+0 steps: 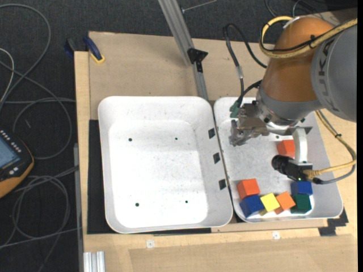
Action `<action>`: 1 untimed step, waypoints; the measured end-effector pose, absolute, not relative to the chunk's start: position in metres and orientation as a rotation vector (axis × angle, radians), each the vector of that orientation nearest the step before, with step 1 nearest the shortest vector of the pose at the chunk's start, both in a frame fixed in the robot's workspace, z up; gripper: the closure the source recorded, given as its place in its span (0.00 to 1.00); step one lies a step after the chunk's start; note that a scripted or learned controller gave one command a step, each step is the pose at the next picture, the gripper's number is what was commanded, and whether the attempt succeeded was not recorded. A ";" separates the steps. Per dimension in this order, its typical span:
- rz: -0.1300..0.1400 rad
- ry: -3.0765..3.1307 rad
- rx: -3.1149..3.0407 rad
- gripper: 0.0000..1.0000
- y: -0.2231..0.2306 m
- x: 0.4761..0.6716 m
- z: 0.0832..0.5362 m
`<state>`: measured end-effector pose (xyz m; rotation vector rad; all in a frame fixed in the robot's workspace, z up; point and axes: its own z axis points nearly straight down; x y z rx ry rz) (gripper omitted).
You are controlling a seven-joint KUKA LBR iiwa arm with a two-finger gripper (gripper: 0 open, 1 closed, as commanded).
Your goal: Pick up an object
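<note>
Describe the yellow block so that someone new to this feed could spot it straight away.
Find the right-hand white bin, the one under the grey and orange arm. Along its near edge lies a cluster of small coloured blocks. The yellow block sits in the middle of that row, between a blue block and an orange block, and it is the only yellow one.

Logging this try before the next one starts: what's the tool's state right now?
Tool: over the right bin, near its left wall; open or shut cannot be told, and no object is seen between its fingers.
</note>
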<state>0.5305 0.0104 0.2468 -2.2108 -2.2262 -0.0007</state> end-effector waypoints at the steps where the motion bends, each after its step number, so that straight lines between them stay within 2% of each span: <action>1: -0.004 -2.229 -2.211 1.00 0.071 0.527 0.254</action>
